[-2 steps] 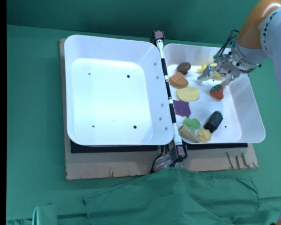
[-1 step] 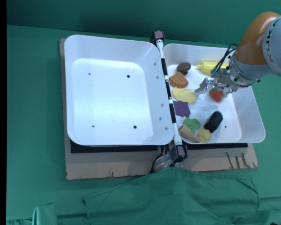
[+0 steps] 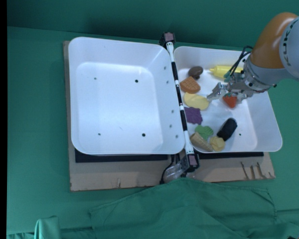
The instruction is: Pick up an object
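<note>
My gripper (image 3: 225, 96) hangs over the upper middle of the right bin (image 3: 266, 128), its fingers spread open. A small red toy (image 3: 230, 102) lies right under it, by the right-hand finger; nothing looks gripped. Several toy foods lie in the bin to the left and below: a brown piece (image 3: 195, 72), an orange piece (image 3: 190, 85), a flat yellow piece (image 3: 196, 101), purple grapes (image 3: 193, 115), a green piece (image 3: 205, 131) and a black eggplant (image 3: 227, 128). A yellow bottle-like toy (image 3: 221, 71) lies just behind the wrist.
The left bin (image 3: 89, 59) stands beside the right one, with a black-and-white bar (image 3: 177, 91) along their shared rim. A tan wedge (image 3: 201, 142) and a small yellow piece (image 3: 218, 143) sit at the right bin's front edge. Green cloth (image 3: 189, 208) is bunched in front of the bench.
</note>
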Controlling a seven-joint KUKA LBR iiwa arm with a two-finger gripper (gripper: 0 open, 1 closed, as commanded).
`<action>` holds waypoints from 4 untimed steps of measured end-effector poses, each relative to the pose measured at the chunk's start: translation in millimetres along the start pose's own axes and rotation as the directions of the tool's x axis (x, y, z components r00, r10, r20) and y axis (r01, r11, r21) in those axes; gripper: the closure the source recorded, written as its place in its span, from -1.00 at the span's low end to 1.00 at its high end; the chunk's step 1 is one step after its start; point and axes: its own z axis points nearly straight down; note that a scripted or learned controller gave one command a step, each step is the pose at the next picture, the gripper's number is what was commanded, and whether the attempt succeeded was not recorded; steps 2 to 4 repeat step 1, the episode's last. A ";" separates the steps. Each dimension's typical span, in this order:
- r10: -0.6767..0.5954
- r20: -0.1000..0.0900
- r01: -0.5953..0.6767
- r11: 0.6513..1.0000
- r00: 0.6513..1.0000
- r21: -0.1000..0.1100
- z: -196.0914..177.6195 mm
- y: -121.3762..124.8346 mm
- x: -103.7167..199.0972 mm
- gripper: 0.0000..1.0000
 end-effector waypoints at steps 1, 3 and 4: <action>0.004 0.003 -0.004 1.000 1.000 -0.004 -10.0 2.2 -3.0 1.00; 0.004 0.003 -0.004 1.000 1.000 -0.004 -10.0 2.2 -3.0 1.00; 0.004 0.003 -0.004 1.000 1.000 -0.004 -10.0 2.2 -3.0 1.00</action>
